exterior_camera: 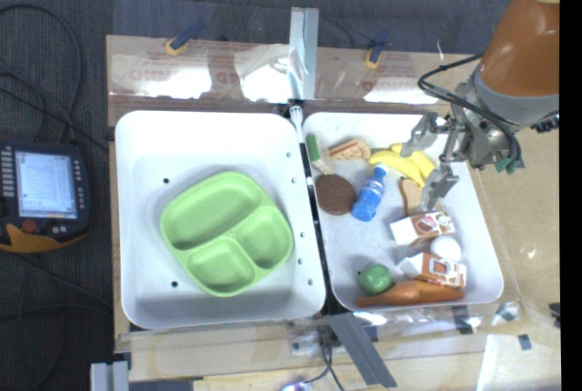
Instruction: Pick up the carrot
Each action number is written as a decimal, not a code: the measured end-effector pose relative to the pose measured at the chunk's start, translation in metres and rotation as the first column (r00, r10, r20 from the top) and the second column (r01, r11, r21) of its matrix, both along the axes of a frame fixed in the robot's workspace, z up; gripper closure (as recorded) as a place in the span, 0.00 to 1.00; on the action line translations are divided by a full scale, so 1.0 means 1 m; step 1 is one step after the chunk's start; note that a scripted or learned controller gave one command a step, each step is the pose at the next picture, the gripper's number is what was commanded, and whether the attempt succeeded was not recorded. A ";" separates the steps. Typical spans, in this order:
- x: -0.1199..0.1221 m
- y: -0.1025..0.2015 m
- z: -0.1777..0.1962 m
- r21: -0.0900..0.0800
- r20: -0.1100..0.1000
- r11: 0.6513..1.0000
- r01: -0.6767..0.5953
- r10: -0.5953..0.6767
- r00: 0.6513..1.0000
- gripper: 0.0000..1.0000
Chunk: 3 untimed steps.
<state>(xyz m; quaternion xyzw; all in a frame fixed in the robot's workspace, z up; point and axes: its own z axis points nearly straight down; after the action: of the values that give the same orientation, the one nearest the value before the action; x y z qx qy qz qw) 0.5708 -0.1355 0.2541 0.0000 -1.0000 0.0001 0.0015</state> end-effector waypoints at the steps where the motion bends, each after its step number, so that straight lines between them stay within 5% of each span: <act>1: 0.032 0.066 -0.006 0.001 0.000 0.997 0.076 -0.076 0.997 0.00; 2: -0.012 0.038 -0.097 -0.001 -0.010 0.981 0.192 -0.192 0.981 0.00; 3: -0.031 -0.009 -0.154 0.000 0.003 0.986 0.164 -0.164 0.986 0.00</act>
<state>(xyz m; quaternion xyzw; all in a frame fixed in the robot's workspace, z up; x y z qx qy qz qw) 0.5396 -0.1442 0.1004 -0.0821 -0.9966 0.0001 -0.0002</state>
